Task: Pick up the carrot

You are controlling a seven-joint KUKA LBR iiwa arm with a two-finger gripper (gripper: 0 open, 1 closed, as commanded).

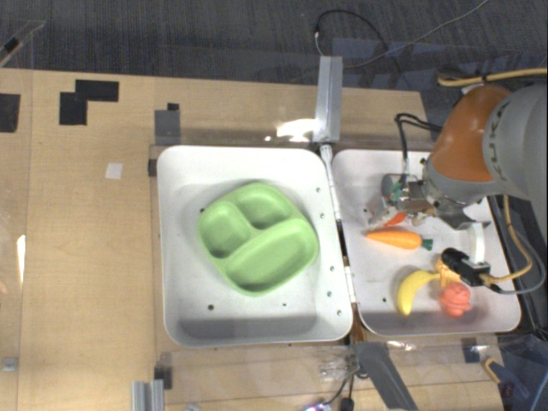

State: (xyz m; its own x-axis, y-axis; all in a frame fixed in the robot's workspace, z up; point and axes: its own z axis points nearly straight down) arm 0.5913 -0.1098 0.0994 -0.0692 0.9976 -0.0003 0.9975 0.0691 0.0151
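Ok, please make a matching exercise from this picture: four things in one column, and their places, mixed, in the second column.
Things:
1. plate
2. carrot
3. banana
4. tool

Places:
A. right bin, just above the carrot
B. left bin, in the middle
C. right bin, near the front, left of a pink fruit
D. right bin, in the middle, lying flat

Pairs: 1-B, 2-D, 3-C, 4-A

Banana (pixel 411 288) near carrot (pixel 395 239)
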